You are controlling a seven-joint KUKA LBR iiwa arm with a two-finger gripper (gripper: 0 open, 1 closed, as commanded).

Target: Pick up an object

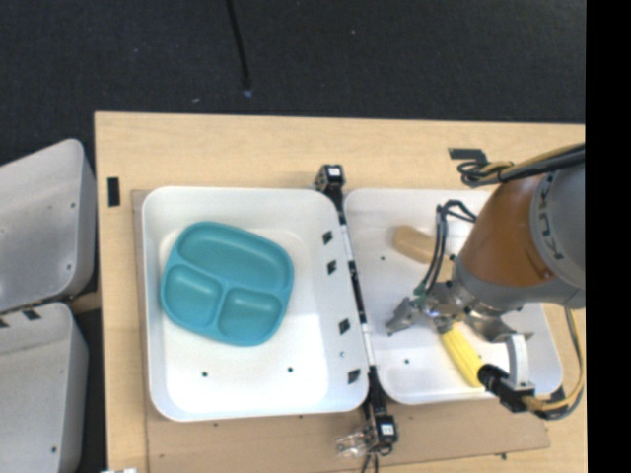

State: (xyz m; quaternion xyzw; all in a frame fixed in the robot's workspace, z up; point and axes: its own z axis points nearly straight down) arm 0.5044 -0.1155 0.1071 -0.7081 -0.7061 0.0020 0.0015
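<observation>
So the gripper (406,315) was down in the right bin (394,377), near its left wall; couldn't tell how it was set. A yellow object (459,351) lay just beside it toward the bin's near edge, a tan block (414,243) near the far edge. A teal divided plate (228,283) sat in the left bin (246,392).

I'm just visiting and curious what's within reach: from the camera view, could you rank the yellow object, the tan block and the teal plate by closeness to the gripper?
1. Yellow object: right bin, just right of the gripper.
2. Tan block: right bin, toward its far side.
3. Teal plate: over in the left bin.
</observation>
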